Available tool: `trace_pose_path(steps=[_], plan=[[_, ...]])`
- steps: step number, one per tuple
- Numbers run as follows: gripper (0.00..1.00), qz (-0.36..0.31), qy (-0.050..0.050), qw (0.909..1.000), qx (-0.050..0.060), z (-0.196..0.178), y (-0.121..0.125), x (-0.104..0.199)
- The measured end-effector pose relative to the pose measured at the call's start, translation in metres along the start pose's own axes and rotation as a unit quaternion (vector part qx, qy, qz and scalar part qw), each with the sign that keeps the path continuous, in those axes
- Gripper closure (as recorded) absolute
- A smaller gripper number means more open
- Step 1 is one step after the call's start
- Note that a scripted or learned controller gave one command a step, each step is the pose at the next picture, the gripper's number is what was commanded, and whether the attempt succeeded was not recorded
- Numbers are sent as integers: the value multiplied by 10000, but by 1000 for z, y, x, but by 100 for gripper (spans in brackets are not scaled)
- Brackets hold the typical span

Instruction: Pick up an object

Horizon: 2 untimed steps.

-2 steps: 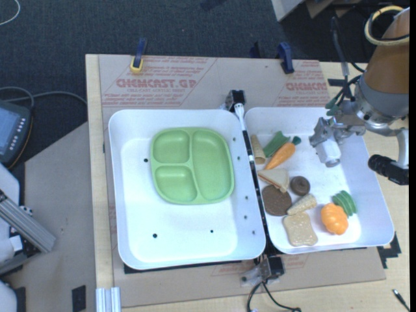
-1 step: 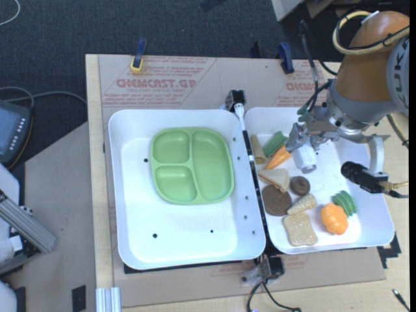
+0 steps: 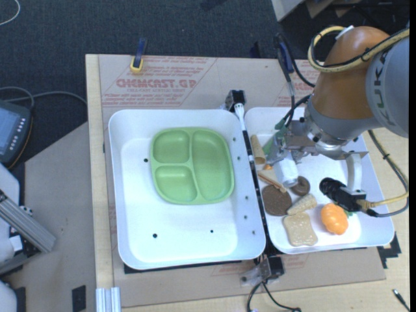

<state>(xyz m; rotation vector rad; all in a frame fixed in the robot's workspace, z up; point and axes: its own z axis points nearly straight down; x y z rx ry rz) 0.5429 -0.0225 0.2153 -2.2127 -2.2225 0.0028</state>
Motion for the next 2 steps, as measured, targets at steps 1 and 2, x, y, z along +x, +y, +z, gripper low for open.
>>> trace_pose_path(steps=[1, 2], plan=[[100, -2, 2, 10000, -6, -12, -17, 39], [100, 12, -12, 10000, -38, -15, -2, 42]])
